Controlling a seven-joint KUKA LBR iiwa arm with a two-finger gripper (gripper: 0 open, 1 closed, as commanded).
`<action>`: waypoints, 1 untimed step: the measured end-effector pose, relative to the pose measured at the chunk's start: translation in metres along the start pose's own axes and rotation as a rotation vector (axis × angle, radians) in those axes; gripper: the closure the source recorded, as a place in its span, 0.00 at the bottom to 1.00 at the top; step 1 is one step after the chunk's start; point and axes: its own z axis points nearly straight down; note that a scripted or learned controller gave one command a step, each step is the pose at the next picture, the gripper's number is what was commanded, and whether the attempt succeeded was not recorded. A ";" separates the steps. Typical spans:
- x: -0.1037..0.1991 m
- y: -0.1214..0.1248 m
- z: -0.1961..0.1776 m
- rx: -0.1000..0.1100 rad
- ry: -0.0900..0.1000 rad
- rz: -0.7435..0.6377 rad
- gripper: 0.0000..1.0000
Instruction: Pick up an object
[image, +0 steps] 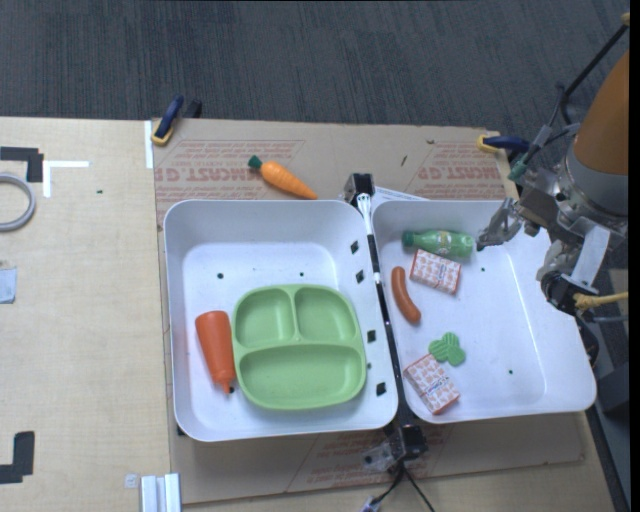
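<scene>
gripper (497, 232) hovering at 3 o'clock of green bottle (438, 241) in right bin (540, 395) | jaws – you can't tell | bottle lying flat, prob. light, hard, slick plastic – you're best pinching mid-body across width

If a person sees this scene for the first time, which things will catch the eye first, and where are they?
First comes the green divided plate in the left bin, with an orange cylinder lying against its left side. Next, the small items scattered in the right bin: a green bottle, a sausage and two patterned boxes. A toy carrot lies on the cardboard behind the bins, and the pincer hovers beside the bottle.
</scene>
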 end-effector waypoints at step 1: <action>0.050 -0.038 0.108 0.002 0.000 -0.154 0.00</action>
